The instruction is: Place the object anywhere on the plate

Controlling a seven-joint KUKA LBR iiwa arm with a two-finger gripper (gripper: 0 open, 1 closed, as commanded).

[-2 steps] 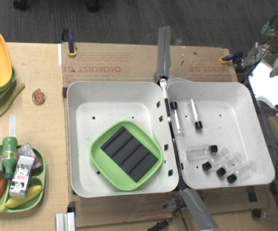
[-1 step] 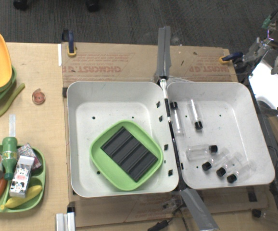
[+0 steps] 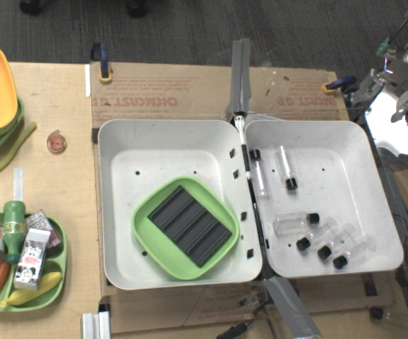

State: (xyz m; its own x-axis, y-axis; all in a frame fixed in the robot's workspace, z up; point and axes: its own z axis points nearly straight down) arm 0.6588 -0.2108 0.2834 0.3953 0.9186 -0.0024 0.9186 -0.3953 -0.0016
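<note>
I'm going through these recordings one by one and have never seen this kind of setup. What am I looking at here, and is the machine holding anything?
One fixed camera looks down at a slant on a bench with two shallow white bins. The left bin holds a green plate with a dark ribbed insert. The right bin holds several clear vials with black caps, lying loose, mostly near its front edge. These are the things to be moved onto the plate; none is on it yet. Robot hardware shows at the upper right edge, clear of both bins, too cut off to tell what it is doing. Toy food on another green plate sits at far left.

Two bins [image 3: 112, 147], one green plate [image 3: 144, 224], six vials [image 3: 286, 168].
</note>
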